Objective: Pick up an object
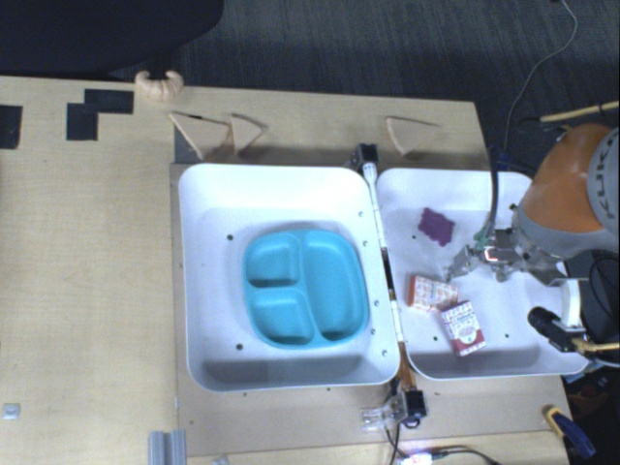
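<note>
In the right bin (513,352) I see three small things: a purple block (437,225) toward the back, and two red-and-white packets nearer the front, one (430,293) touching the other (463,326). All three lie loose on the bin floor. The left bin (208,289) holds a blue divided tray (305,285). My arm (572,197) reaches in from the right, its gripper (477,258) low over the bin between the block and the packets. It grips nothing I can make out, and I cannot tell how wide the jaws stand.
</note>
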### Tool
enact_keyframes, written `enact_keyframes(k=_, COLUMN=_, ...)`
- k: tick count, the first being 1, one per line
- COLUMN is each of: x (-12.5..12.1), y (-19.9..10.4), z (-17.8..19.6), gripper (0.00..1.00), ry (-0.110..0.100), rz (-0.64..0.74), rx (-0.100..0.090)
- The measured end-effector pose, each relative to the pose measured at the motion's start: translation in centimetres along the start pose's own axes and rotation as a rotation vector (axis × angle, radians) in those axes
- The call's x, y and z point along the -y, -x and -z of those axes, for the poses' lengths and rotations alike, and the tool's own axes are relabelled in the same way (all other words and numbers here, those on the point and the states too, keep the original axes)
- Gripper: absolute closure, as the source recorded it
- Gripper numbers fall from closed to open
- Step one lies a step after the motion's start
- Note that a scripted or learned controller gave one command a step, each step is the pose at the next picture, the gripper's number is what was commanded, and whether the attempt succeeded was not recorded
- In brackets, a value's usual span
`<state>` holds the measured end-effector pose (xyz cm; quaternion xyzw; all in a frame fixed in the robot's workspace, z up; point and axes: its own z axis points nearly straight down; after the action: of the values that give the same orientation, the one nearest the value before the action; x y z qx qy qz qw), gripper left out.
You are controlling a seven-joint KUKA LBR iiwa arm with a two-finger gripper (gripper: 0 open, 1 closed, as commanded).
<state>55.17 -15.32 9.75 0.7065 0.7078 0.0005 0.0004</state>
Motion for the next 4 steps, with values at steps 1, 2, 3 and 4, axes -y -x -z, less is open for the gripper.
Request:
enact_keyframes(k=1, x=-0.2, y=-0.1, z=1.1, gripper=1.00, ry=0.004, rz=0.002, rx=0.000)
enact_keyframes(k=2, x=-0.2, y=-0.1, z=1.1, gripper=0.00, ry=0.004, rz=0.002, rx=0.000)
enact_keyframes(k=3, x=5.9, y=0.6, z=-1.0, gripper=0.00, ry=0.008, rz=0.000, rx=0.002)
enact_keyframes(k=4, x=5.7, y=0.6, z=0.2, gripper=1.00, ry=0.014, rz=0.000, rx=0.004)
